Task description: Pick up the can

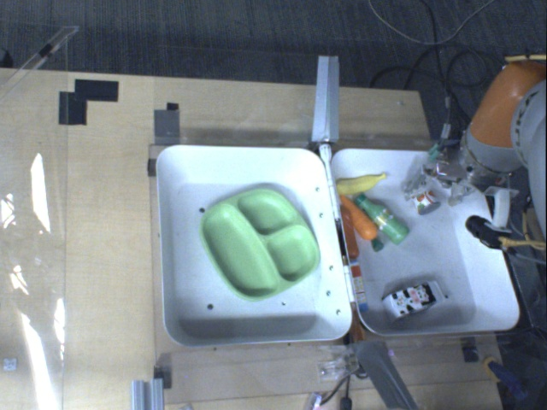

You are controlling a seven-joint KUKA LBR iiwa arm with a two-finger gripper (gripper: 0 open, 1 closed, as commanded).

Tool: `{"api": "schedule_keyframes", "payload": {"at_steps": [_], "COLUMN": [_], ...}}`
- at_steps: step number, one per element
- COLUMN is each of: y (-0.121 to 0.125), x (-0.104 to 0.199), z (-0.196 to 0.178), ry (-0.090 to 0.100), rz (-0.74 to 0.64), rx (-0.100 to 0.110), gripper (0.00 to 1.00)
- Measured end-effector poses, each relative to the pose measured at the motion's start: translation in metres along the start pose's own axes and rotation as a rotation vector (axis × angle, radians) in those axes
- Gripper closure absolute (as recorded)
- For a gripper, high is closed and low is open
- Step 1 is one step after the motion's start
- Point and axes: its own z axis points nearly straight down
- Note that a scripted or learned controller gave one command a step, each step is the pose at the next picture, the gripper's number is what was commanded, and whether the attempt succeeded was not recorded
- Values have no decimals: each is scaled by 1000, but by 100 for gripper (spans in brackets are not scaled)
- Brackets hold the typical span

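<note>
So the gripper (430,186) is sitting over the upper right part of the right bin (491,301), hanging off the orange-banded arm (504,118) that comes in from the right edge of the frame, and honestly it's just a shiny blur from up here, so I can't tell how wide it is or whether it has anything in it. The can (413,297) looks to me like the small dark thing with the white and red label lying on its side in the lower middle of that bin, well apart from the gripper and on its own, nothing touching it. That's the good news. The bad news: it's on its side, so if the gripper comes down off-center I'd guess it just rolls away, probably toward the bin's lower wall. Also, much nearer the gripper is a little pile along the bin's left side: a banana (361,181), a green bottle (383,220) and a carrot (360,220) bunched together, the last two touching. A sloppy descent could grab one of those instead. The left bin (184,314) with the green divided plate (259,242) shouldn't matter, and the counter (85,272) around it doesn't either.
</note>
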Motion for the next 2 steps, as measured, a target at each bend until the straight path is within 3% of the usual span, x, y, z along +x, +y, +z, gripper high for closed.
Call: {"api": "schedule_keyframes", "payload": {"at_steps": [1, 2], "y": [1, -25], "x": [1, 41], "z": [-12, 4], "ry": [-3, -2], "rz": [-7, -118], "rx": [-4, -11], "gripper": [100, 100]}}
